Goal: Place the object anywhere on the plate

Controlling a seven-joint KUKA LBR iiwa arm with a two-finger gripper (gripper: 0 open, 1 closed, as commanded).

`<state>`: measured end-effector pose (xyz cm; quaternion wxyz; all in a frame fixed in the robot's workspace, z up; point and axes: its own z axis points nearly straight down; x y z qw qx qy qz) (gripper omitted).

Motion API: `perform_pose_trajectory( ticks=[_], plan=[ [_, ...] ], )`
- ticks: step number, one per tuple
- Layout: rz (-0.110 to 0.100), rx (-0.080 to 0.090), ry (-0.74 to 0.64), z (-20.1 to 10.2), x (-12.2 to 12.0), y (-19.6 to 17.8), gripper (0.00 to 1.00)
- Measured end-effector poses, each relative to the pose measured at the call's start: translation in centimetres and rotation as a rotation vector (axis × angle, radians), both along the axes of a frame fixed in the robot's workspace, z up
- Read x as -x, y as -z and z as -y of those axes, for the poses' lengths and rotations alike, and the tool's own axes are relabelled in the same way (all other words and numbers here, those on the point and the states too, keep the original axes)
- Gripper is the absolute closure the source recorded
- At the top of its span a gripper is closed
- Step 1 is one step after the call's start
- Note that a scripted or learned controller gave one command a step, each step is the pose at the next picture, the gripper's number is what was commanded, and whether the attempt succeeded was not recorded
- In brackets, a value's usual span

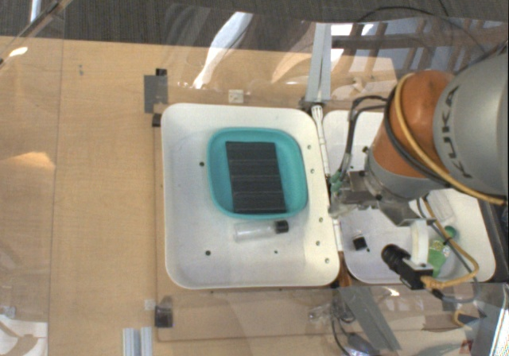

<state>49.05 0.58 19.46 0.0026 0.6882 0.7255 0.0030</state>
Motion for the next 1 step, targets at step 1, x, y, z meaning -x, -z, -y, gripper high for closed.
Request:
perform_pose_trajectory(
  ticks=[1],
  plan=[
    [0.0,0.0,0.0,0.0,0.0,0.0,0.0]
  ],
)
